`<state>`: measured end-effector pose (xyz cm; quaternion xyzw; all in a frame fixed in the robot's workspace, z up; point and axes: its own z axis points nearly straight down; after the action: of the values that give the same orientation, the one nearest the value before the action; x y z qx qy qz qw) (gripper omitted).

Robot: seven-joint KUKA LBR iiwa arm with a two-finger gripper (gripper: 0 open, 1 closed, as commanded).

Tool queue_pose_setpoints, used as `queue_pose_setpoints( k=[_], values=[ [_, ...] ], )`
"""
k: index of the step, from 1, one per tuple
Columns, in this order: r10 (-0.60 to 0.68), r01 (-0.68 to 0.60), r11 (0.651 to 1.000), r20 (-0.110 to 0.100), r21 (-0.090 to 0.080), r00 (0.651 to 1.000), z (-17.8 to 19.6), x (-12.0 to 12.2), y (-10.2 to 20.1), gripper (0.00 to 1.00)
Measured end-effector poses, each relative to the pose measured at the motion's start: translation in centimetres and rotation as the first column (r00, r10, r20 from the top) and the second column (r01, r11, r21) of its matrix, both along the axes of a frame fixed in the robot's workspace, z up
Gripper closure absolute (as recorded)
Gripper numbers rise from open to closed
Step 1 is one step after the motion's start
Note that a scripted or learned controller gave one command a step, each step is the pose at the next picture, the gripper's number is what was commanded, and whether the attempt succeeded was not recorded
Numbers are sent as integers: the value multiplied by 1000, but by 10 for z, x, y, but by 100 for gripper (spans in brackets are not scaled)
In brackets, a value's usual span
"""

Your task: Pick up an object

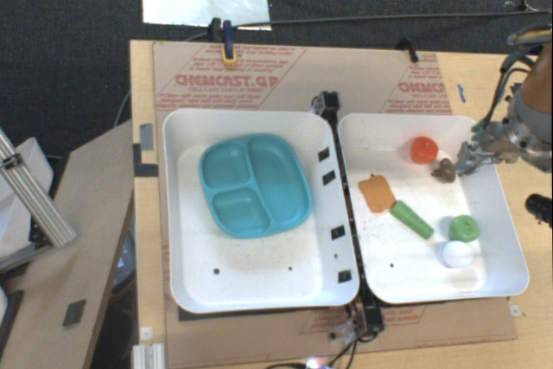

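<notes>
Gripper (462, 158) low at right bin (510, 220) right rim. Small brown thing (444, 171) just left of it, touching tips. Can't tell grip.

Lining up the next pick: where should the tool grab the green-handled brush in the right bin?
Judging by its pose, grip the green handle mid-length, from above, jaws across its narrow width. It lies flat and diagonal, orange head up-left, with bare bin floor alongside.
</notes>
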<state>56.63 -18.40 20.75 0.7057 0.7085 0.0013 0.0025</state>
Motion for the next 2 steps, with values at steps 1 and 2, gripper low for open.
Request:
queue_pose_setpoints(
  k=[1,2],
  values=[
    [1,-1,1000,-2,1,1000,34,1,0,100],
    [4,-4,1000,-3,2,1000,42,-4,55,100]
  ],
)
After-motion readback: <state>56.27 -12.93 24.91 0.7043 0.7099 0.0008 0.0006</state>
